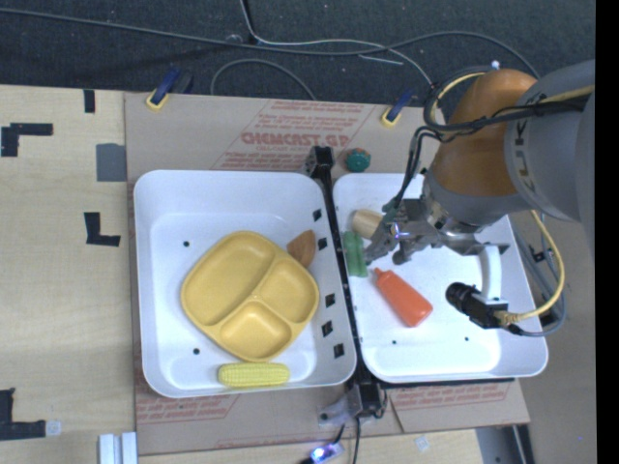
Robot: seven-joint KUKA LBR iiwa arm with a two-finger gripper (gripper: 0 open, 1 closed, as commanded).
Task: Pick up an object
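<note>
My gripper [395,242] hangs over the left part of the right bin [455,351], its dark fingers spread apart with nothing between them. Just below it lies an orange carrot-like object [404,296], slanting down to the right. A green object [355,255] lies along the bin's left wall, left of the fingers. A tan rounded piece [366,222] sits just above and left of the gripper. The arm's orange band [481,129] rises above the wrist at upper right.
The left bin [160,259] holds a yellow divided plate [250,293], a brown object [303,247] at the plate's upper right and a corn cob [253,374] near the front wall. A teal ball [359,159] rests on the cardboard behind the bins. Cables run along the arm's right side.
</note>
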